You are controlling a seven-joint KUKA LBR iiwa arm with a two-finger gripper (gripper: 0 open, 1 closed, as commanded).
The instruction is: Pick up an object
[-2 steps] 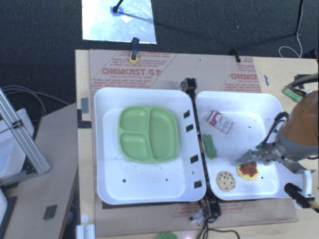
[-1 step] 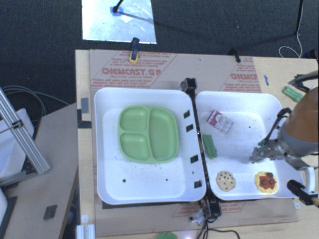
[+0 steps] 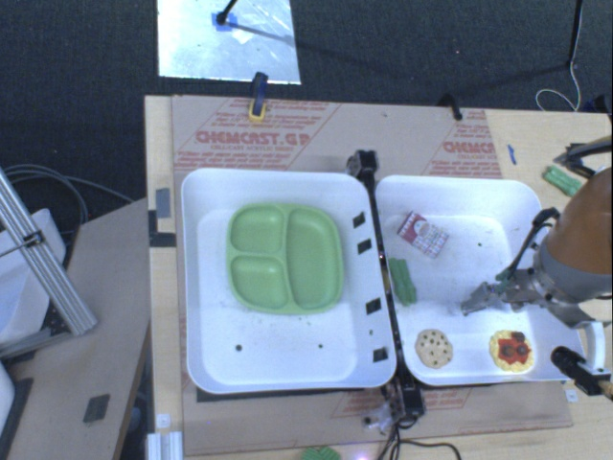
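Right bin (image 3: 517, 199): cookie (image 3: 434, 348), pizza (image 3: 511, 350), green block (image 3: 401, 281).

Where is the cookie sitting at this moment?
The cookie lies in the right bin, near its front edge, left of the small pizza and below the green block.
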